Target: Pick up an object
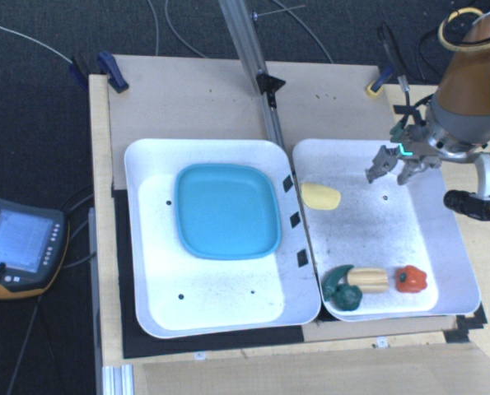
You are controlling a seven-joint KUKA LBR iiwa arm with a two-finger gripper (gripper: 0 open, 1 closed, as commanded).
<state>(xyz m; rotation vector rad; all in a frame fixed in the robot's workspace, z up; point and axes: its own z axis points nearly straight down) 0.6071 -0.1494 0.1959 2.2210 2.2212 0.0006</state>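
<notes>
The gripper [390, 171] is seen spread open with nothing between its 2 fingers, poised over the far part of the right bin [442, 245]. A yellow object [320, 197] lies near the bin's left wall. A green item [342, 287], a tan block [368, 280] and a red pepper [410, 279] are lined along the near edge. A blue plate [227, 211] is set in the left bin [154, 245].

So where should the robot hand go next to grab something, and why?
Probably slide toward the left and lower over the yellow piece. The gripper hangs near the far end of the right bin with nothing between its fingers, and that yellow piece lies nearest, alone by the bin's left wall. The green toy, tan piece and red pepper crowd the near edge.
</notes>
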